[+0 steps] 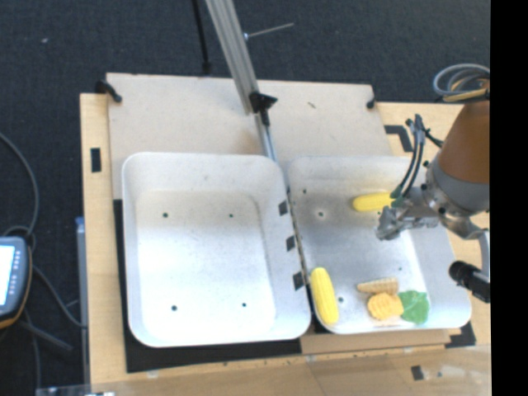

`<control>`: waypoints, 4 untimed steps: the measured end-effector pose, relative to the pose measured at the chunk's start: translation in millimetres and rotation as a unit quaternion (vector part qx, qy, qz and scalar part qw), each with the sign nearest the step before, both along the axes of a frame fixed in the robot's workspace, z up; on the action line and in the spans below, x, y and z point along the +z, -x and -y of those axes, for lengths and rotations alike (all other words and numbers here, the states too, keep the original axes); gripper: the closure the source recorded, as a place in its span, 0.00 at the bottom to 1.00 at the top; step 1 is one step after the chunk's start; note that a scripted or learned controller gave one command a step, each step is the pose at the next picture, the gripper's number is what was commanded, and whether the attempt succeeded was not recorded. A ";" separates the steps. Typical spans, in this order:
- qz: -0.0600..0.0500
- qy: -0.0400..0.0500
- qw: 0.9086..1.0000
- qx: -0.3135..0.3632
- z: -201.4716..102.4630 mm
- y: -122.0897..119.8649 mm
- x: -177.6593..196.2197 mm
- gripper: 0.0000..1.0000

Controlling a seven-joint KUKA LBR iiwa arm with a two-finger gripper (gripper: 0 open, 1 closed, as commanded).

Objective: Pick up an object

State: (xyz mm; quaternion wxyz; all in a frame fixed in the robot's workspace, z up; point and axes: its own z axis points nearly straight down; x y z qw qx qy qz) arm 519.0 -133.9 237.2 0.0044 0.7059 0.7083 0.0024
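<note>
The wooden desk [190, 114] carries two white bins. The left bin [206, 250] lies well away from the claw, on its far side. The right bin [346, 188] sits under the claw [389, 223], which hangs low over its upper middle; whether its fingers are spread or closed cannot be told. Just beside the claw, touching or nearly so, lies a yellow banana-like piece [372, 201]. Below and left of the claw lies a yellow corn cob [324, 295]. Directly below it are a tan cracker [378, 286], an orange-yellow piece [384, 306] and a green piece [416, 307].
</note>
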 end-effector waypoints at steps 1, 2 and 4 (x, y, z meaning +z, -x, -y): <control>-0.002 0.000 1.000 0.001 1.2 -1.8 32.7 1.00; -0.003 -0.002 1.000 0.002 -53.6 -27.4 36.2 1.00; -0.004 -0.002 1.000 0.002 -158.3 -62.9 31.2 1.00</control>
